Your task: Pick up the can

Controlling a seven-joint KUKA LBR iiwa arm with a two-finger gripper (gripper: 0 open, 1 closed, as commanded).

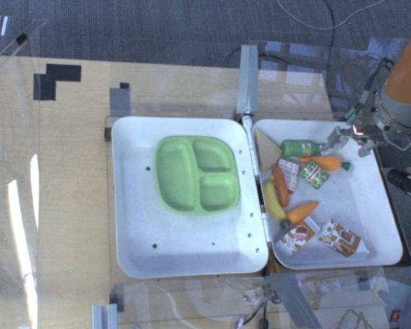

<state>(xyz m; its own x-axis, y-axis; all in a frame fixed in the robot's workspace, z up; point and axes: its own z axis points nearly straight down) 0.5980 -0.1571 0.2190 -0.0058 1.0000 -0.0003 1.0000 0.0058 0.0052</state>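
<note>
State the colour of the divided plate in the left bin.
Light green plate, plain in the camera view.

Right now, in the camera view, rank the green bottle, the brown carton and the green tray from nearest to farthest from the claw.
1. Green bottle, just left of the claw, right bin's far end.
2. Brown carton, right bin's near end.
3. Green tray, left bin.

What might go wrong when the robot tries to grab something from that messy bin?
The things in the right bin lie packed together, so the gripper may catch the green bottle or the carrot beside it by mistake. The small green carton touches its neighbours, so it could slide or get knocked aside. I can't pick out a can for sure.
</note>
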